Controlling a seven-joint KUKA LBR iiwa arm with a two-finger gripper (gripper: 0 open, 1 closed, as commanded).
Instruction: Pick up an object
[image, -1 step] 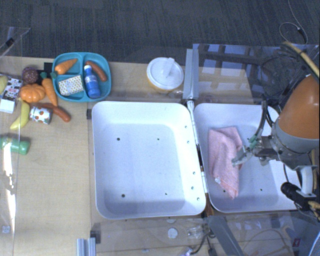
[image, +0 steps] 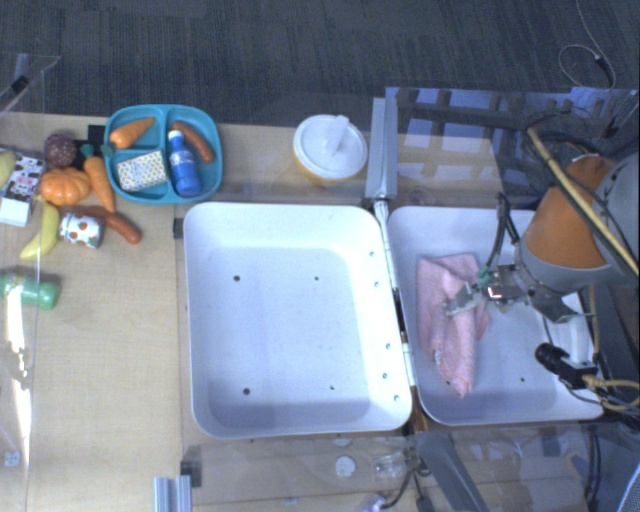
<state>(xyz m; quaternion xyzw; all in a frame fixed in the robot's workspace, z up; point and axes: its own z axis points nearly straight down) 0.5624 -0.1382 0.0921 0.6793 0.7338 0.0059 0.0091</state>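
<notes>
The pink cloth (image: 452, 322) lies crumpled in the right bin (image: 520, 400), directly under and left of the gripper (image: 470, 300). The fingers look slightly parted at the fabric, gripping nothing that I can confirm. Best to pinch a raised fold mid-cloth. Its long axis runs away from the gripper toward the bin's near wall
</notes>
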